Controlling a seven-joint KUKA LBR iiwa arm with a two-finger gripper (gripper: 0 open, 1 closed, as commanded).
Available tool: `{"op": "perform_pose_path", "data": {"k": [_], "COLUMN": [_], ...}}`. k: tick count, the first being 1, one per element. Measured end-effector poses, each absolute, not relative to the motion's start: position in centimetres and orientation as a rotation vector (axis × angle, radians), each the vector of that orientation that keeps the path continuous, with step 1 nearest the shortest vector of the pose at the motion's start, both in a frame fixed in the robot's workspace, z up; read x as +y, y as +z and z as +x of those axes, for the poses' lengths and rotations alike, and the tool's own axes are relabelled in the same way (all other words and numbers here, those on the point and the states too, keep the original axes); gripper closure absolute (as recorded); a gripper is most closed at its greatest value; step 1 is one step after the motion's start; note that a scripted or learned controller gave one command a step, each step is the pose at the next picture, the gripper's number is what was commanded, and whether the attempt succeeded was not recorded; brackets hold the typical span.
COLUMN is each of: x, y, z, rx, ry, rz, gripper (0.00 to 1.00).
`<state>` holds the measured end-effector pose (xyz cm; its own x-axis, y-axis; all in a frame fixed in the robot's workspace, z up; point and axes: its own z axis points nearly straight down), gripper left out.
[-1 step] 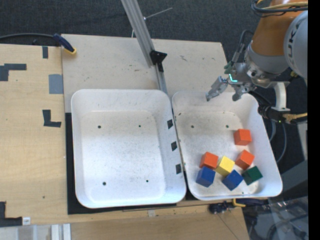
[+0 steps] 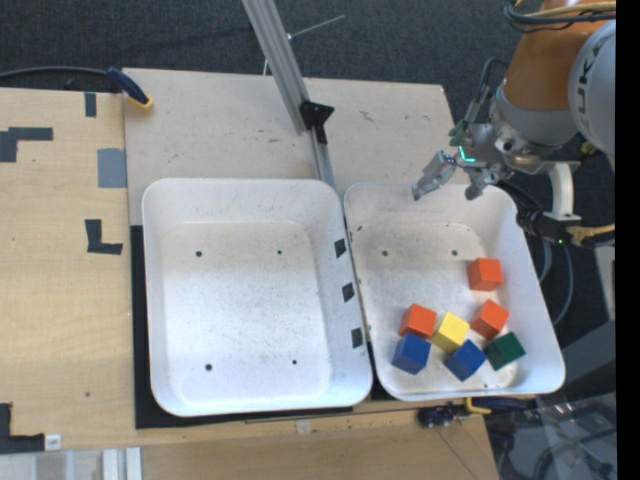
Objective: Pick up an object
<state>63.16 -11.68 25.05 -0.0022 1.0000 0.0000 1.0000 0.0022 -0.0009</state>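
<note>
Grey KUKA arm with orange band [image 2: 555, 43] at 2 o'clock of view, wrist angled down toward 8 o'clock. Two-finger metal gripper [image 2: 452, 182] spread apart, nothing between fingers, green light on wrist.

We found the scene evenly and brightly lit from above, with only faint, soft shadows inside the left bin [image 2: 245, 293]. Its white floor looked slightly washed out, yet its dark specks stayed sharp. Right of that bin, the coloured blocks [image 2: 455, 333] were crisp; the far corners around it turned dimmer.
</note>
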Motion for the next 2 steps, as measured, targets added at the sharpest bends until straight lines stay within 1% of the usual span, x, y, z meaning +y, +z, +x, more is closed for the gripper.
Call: {"op": "perform_pose_path", "data": {"k": [1,2], "x": [-11.3,-12.3], "y": [20.7,15.1], "z": [63.1,62.7], "rx": [-2.221,-2.218], "ry": [0.007,0.009], "rz": [-2.217,-2.218], "gripper": [0.00,0.00]}}
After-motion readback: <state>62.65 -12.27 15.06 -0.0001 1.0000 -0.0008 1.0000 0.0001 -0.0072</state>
